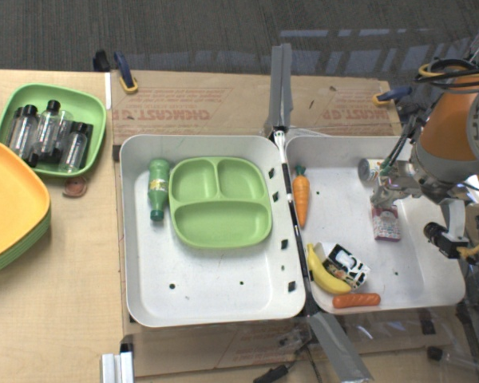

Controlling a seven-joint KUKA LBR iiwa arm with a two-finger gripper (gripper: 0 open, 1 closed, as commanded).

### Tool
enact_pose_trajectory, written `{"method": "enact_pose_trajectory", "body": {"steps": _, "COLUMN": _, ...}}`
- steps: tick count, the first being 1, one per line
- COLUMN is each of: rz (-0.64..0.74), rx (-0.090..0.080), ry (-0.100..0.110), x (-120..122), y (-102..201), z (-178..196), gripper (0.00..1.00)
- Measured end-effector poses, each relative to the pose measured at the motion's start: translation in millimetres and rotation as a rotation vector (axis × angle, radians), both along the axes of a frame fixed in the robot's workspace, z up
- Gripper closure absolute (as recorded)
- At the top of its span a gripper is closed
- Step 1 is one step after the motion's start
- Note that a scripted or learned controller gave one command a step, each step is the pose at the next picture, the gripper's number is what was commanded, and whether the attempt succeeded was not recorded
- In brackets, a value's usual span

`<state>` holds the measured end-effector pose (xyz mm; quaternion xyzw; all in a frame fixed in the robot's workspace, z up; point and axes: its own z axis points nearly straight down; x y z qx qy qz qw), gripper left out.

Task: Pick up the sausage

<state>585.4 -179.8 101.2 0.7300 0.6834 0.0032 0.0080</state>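
The sausage [356,300] is a short red-orange link lying flat at the front edge of the right bin [415,282], just in front of a banana [326,275]. My gripper [383,195] hangs over the back right part of that bin, directly above a pink packet [387,226]. It is well behind and a little to the right of the sausage. Nothing of the sausage is at the gripper.
A carrot [301,199] lies along the right bin's left wall, a small can [370,169] at its back, and a black-and-white item [347,266] beside the banana. The left bin [199,290] holds a green divided plate [220,202] and a green bottle [157,187].
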Motion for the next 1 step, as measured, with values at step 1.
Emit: {"method": "enact_pose_trajectory", "body": {"steps": 1, "rz": -0.334, "rx": 0.008, "ry": 0.016, "x": -12.6, "y": -34.5, "z": 8.9, "gripper": 1.0}}
